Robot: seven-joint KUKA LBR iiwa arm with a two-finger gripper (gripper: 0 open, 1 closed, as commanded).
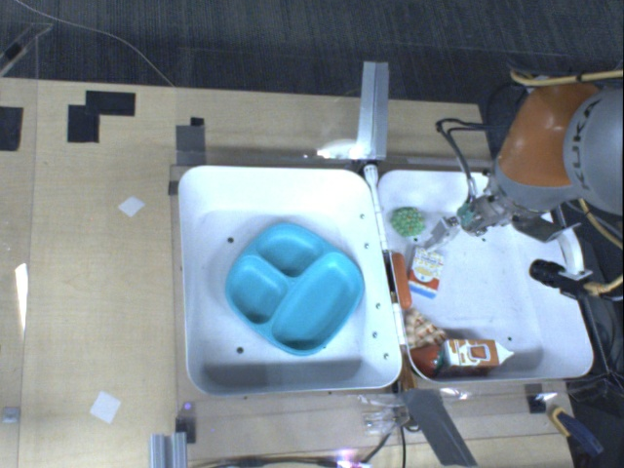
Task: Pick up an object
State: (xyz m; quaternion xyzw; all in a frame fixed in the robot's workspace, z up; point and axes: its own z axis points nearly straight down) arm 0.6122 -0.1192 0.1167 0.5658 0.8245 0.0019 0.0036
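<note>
Just claw [447, 230] above packet [426, 267]

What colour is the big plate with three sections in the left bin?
The plate is bright blue, seen best in the camera view.

Items [426, 267] crowding right bin's [517, 300] left side.

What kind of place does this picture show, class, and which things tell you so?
Probably a robotics lab bench set up for grasping trials: a robot arm reaches over two white bins, one holding a blue divided plate, the other small packaged items, with cables trailing around.
</note>
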